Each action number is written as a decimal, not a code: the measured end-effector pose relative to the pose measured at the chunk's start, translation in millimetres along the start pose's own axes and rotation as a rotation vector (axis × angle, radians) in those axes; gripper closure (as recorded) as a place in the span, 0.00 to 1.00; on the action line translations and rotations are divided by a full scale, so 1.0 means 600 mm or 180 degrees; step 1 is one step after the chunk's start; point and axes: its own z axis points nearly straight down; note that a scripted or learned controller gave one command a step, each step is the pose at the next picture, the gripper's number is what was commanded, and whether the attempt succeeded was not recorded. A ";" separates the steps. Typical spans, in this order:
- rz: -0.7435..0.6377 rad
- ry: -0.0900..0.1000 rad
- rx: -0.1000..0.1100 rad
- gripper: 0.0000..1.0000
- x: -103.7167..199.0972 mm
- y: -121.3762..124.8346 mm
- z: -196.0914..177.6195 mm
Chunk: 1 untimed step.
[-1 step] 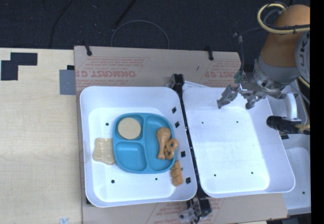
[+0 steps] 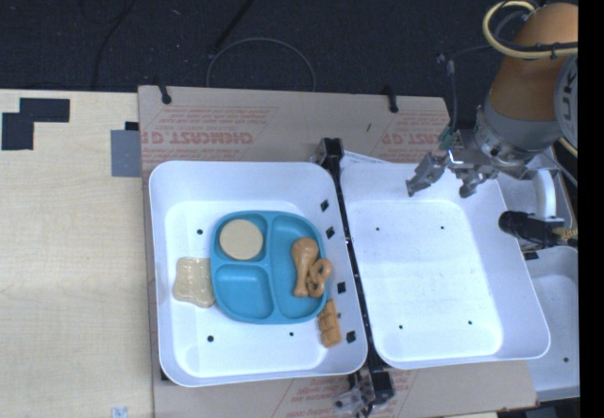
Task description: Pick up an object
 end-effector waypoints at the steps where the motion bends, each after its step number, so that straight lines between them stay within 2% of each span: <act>1: 0.0000 0.0005 0.0025 0.00 0.011 -0.008 0.104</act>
